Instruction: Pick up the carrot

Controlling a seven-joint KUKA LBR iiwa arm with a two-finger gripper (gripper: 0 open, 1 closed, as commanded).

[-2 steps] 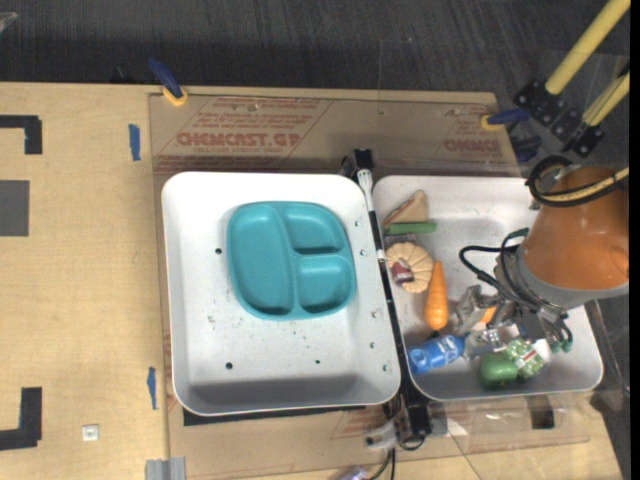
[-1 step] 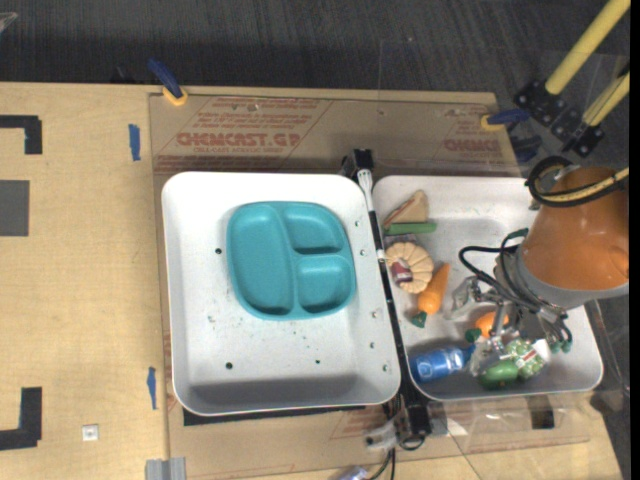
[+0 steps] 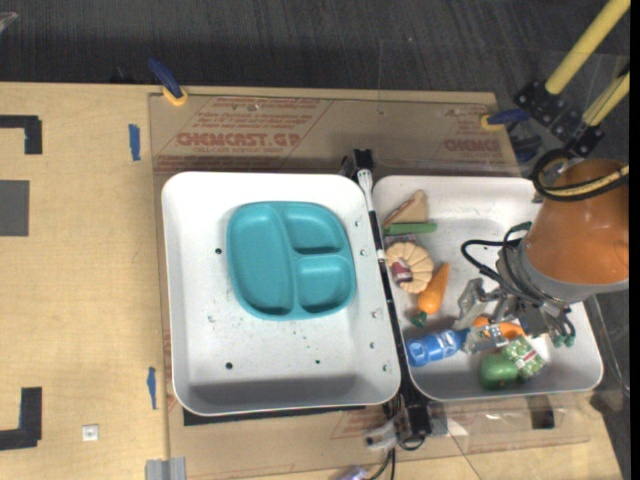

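**Carrot sits just off to the side of my hand**

My hand is low in the right bin, and I can't tell its state from up here. The carrot lies tilted just left of it, beside the round pastry thing, apart from my hand. The clutter probably makes this tight: blue bottle below, green toy close by. The teal tray sits alone in the left bin.

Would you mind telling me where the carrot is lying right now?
The carrot lies in the right bin, near its left wall, just right of the round tan pastry and above the blue bottle.
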